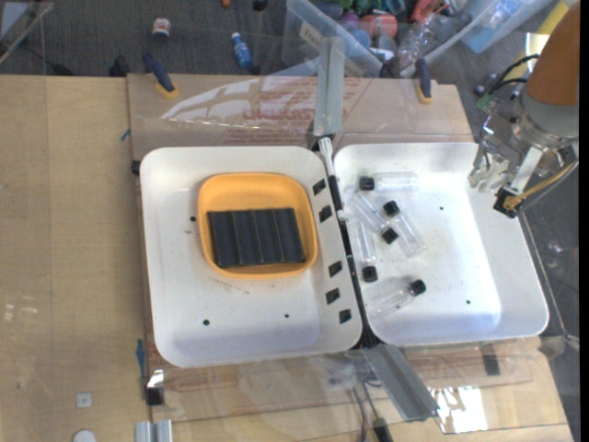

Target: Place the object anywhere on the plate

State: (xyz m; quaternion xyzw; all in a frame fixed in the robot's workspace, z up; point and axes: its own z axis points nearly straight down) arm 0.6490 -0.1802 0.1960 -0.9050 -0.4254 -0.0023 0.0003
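While poised over right bin's (515, 274) far edge: gripper (498, 184), seemingly open, holding nothing.
Clear black-capped vials (386, 221) scattered in right bin; orange plate (256, 221) with black insert (256, 238) in left bin (175, 284).

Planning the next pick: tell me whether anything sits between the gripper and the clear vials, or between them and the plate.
Nothing visible separates the gripper from the vials. Toward the yellow plate, the raised divider where both bins meet lies across the path, so a carried vial must clear it.
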